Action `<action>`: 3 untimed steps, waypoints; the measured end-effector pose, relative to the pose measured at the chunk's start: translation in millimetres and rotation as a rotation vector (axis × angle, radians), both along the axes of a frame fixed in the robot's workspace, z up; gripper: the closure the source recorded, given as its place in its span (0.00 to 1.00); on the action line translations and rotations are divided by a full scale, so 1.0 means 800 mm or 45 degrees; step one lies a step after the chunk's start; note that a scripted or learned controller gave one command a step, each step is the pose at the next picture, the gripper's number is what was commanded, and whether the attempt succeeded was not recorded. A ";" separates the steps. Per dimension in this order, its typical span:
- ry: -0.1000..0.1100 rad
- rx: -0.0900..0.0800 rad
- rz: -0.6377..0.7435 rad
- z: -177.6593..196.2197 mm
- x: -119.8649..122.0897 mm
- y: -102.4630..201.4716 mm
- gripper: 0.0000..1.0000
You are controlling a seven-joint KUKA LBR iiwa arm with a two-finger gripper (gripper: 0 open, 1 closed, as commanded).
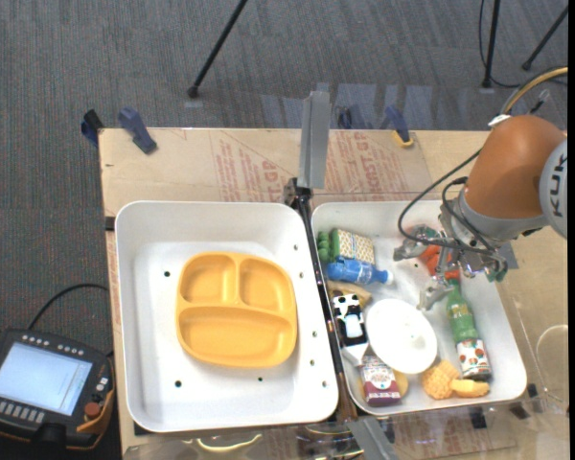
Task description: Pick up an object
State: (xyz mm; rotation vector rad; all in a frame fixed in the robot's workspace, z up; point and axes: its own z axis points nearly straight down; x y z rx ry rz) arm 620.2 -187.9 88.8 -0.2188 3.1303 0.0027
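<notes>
My gripper [439, 274] hangs low over the back right part of the right bin [514, 348], under the orange wrist. Just below it lies a green bottle [463, 326] with a red label, its neck pointing up toward the gripper. A white round plate [401, 335] rests to the gripper's lower left. A blue bottle [359, 273] lies on its side further left, near a checked packet [352, 246]. I see nothing clearly held.
The left bin [144, 257] holds a yellow divided plate [237, 310]. At the right bin's front sit a small red-labelled jar [380, 381], a round orange snack [439, 381] and a black-and-white item [347, 316]. A teach pendant [38, 381] lies off the bench at lower left.
</notes>
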 end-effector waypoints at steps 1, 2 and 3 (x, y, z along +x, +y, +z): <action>-0.006 0.000 0.004 0.014 0.002 0.001 1.00; 0.000 0.001 -0.074 -0.001 0.032 0.029 1.00; 0.000 0.000 -0.073 -0.001 0.032 0.029 0.00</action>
